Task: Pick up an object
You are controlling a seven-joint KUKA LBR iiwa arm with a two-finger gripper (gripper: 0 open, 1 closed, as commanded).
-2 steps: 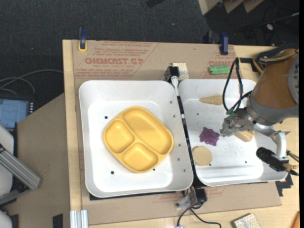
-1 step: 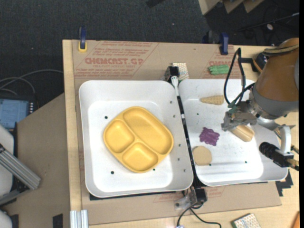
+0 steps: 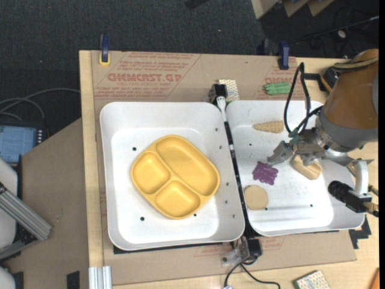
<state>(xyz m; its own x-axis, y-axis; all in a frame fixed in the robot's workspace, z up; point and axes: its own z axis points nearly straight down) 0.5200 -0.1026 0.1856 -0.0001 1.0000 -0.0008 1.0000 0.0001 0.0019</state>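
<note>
Gripper (image 3: 293,154) seen low in rt bin (image 3: 283,218).
Fingers' state can't be told; purple piece (image 3: 264,173) is sighted just beside.

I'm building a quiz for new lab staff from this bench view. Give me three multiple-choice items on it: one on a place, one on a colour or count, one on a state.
1. Where does the yellow divided plate lie?
A. In the left bin
B. In the right bin
C. On the floor

2. What colour is the crumpled piece in the right bin?
A. Red
B. Purple
C. Blue

3. How does the yellow divided plate lie?
A. Upside down
B. On edge against a wall
C. Flat, compartments facing up

Answers:
1. A: the plate sits within the left bin, away from the arm.
2. B: the piece beside the tool is plainly purple.
3. C: all three compartments show as open hollows from above.
</note>
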